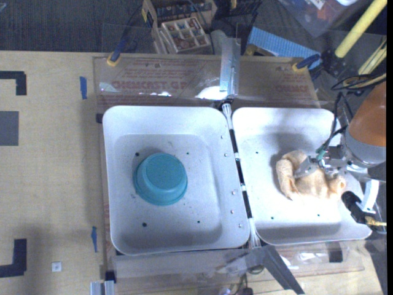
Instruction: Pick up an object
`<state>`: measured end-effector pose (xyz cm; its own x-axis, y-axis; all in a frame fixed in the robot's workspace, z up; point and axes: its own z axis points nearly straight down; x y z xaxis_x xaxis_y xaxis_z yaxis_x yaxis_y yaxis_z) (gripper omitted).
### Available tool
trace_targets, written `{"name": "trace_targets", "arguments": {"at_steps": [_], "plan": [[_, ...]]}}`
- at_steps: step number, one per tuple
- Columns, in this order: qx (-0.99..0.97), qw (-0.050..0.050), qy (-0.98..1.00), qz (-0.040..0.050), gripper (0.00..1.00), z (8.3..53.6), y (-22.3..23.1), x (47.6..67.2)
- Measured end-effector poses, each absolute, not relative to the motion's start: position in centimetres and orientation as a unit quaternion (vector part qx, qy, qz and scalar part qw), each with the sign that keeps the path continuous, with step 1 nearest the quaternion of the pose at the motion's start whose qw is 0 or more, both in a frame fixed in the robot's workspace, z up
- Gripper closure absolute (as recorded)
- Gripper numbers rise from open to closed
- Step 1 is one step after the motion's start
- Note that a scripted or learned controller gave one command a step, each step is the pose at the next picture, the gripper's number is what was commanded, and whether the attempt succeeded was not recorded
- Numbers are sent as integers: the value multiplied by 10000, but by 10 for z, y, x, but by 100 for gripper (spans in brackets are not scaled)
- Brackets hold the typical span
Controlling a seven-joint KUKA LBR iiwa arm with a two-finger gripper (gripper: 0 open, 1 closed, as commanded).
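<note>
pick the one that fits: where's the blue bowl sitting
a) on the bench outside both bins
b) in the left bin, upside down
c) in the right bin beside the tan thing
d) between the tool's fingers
b: the bowl rests with its flat base up in the left bin, while the tan thing lies in the right bin by the tool.

Bowl (161, 178) — plain teal-blue. Cloth (305, 177) — pale tan, cream folds. Both bins (178, 128) white, dark specks on floors. Arm (368, 131) grey, orange band. Bench (43, 183) light wood — black squares, blue tape marks.
</note>
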<state>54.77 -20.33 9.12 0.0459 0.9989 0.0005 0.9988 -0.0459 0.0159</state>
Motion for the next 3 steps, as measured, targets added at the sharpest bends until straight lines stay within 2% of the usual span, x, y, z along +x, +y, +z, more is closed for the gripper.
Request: {"name": "trace_targets", "arguments": {"at_steps": [2,3], "plan": [[6955,31,7185,86,0,92,-210,541],[6962,60,7178,80,100,102,-212,541]]}}
